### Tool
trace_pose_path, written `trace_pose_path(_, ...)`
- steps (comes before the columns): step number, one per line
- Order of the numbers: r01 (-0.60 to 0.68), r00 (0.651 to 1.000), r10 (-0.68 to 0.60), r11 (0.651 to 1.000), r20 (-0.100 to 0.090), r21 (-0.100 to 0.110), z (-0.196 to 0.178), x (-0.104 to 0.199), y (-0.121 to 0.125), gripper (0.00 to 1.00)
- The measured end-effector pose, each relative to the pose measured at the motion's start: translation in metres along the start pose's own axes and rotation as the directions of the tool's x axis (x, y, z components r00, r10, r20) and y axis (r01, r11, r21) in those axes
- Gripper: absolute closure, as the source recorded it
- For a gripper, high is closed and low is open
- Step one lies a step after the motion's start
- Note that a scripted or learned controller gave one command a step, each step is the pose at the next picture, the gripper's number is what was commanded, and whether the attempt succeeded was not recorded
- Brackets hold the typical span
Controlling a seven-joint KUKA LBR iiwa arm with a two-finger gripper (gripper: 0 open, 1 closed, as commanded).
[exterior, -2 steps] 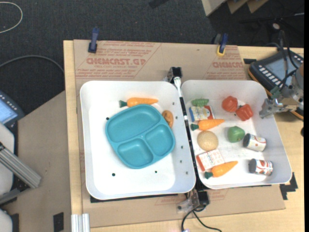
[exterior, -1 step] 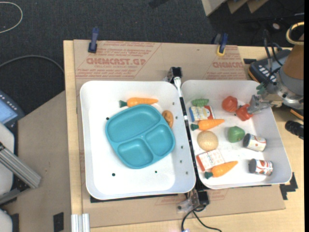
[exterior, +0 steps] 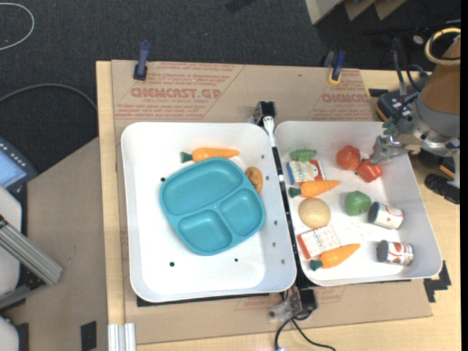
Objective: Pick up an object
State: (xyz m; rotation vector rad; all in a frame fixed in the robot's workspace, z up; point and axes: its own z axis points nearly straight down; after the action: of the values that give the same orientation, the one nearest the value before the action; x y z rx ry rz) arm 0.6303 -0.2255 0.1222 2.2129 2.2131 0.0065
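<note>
Gripper (exterior: 383,151) hangs over right bin (exterior: 426,218) near red tomato (exterior: 348,156); open/shut state can't tell

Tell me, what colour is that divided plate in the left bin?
The divided plate is teal blue, seen in the camera view.

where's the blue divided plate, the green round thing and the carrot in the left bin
blue divided plate (exterior: 212,205), camera view, on the ridge where its three compartments meet
green round thing (exterior: 357,202), camera view, on the middle of its top
carrot in the left bin (exterior: 215,153), camera view, on the middle of its orange body
</note>
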Motion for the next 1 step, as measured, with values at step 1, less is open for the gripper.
trace_pose_path(1, 0.003, 1.0, -0.003, 1.0, 0.0, -0.003, 0.0201, 0.0015, 0.0402, 1.0)
